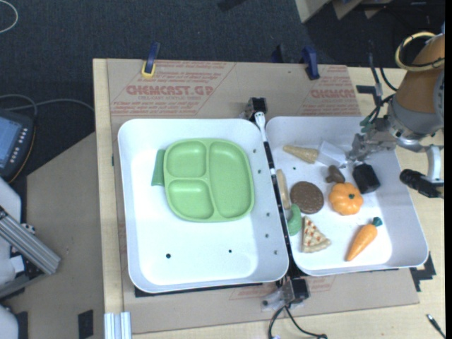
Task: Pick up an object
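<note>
The right bin [406, 210] holds several toy foods. An orange pumpkin [345, 198] lies near the middle, with a carrot [361, 239] below it and a pizza slice [313, 236] at the front left. A brown round cookie [307, 196] sits left of the pumpkin, and a cream cone [301, 153] lies toward the back. A black block [366, 177] rests just right of a small brown piece [335, 173]. My gripper [361, 149] hangs over the bin's back right part, just above the black block and the brown piece. Nothing shows in its grip.
The left bin [141, 239] bears a green divided plate [209, 179]. A tan stick [282, 187] and a green piece [294, 221] lie along the right bin's left wall. The grey arm with its orange band [420, 83] enters from the right. Clamps hold the board at the back.
</note>
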Motion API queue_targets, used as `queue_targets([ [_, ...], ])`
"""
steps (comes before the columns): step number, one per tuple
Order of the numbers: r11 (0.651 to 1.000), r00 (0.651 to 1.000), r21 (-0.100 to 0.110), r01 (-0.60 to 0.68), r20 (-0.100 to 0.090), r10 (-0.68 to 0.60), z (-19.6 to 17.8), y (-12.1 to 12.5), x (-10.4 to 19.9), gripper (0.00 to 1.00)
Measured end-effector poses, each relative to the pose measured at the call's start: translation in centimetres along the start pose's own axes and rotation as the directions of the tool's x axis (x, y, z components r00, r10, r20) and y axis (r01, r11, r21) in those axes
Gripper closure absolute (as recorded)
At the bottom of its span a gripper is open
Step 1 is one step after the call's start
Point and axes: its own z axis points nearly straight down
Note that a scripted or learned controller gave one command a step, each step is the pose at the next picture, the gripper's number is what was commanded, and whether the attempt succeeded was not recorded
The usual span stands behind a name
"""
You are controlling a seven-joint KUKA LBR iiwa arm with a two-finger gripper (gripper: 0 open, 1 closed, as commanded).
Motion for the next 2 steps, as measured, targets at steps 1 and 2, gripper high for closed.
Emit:
queue_targets([
  [1,1.000,1.000,-0.002,-0.001,0.000,0.001,-4.9,-0.5,0.6,1.00],
  [2,1.000,1.000,-0.005,0.000,0.001,0.000,-11.0,-0.7,1.3,1.00],
])
